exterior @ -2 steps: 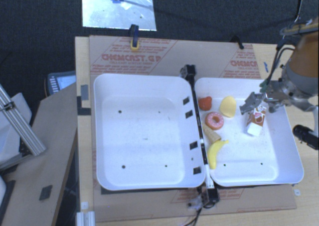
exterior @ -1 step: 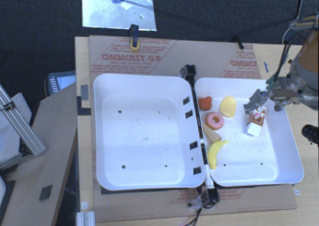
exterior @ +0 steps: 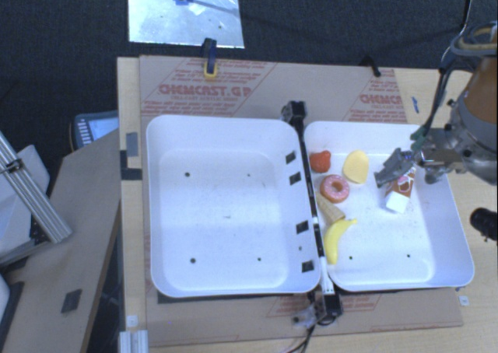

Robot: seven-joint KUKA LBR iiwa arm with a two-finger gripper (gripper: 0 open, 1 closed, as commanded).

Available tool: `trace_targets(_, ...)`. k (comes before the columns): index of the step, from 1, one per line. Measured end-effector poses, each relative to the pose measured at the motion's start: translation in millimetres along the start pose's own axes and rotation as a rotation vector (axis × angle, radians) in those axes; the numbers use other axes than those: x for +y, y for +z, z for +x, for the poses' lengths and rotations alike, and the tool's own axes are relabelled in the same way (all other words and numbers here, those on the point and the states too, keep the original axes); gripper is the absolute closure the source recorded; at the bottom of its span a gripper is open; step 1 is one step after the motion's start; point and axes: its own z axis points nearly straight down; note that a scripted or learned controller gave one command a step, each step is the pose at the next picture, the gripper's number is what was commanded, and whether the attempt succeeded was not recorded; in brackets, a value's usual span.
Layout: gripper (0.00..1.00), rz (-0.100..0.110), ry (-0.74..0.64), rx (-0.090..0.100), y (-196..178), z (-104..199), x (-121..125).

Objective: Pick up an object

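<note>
The arm's gripper [exterior: 393,166] hovered over the right bin [exterior: 436,262], beside a white block [exterior: 397,202]; the state of its jaws could not be told

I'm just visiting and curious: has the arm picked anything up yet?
Not that I can see. The gripper hangs low in the right bin, beside a small red-and-white carton. The donut, banana and other toys lie on the floor. Grasping and lifting remain.
</note>
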Motion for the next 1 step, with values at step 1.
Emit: trace_targets(1, 0.00, -0.003, -0.004, 0.001, -43.1, 61.3, 1.9)
